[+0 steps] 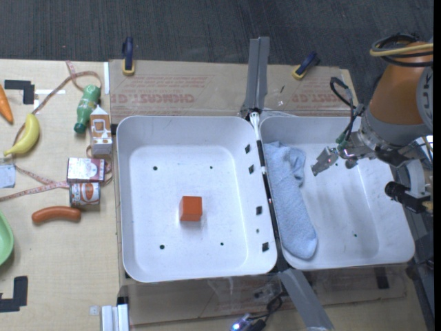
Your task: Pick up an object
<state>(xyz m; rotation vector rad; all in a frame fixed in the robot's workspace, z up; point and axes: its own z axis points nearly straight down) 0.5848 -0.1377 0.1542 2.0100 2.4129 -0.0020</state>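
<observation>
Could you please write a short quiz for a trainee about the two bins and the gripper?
1. True or false: the orange block lies in the right bin.
2. Which thing lies along the right bin's left wall?
A. banana
B. light blue cloth
C. sausage
3. Over which bin is the gripper seen?

Key
1. False; it lies in the left bin.
2. B
3. The right bin.
</observation>
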